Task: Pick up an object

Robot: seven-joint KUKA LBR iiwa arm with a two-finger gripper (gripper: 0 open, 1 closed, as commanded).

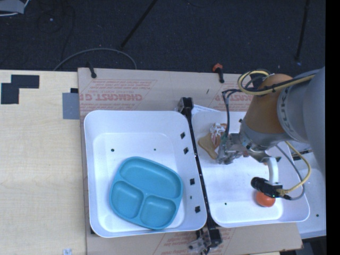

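Note:
In the right bin (239,214), my gripper (227,156) is lowered near the bin's upper left. Just left of it lies a tan flat piece (206,145), touching or nearly touching the gripper. A small crumpled pale and reddish item (218,131) sits right behind the tan piece. An orange ball (264,200) rests near the bin's lower right, apart from the gripper. The grey arm with its orange band (268,108) hides the bin's upper right part.
The left bin (101,142) holds a blue divided plate (146,192) in its lower half. A black divider (194,163) runs between the two bins. A cardboard sheet (138,92) lies under and behind the bins.

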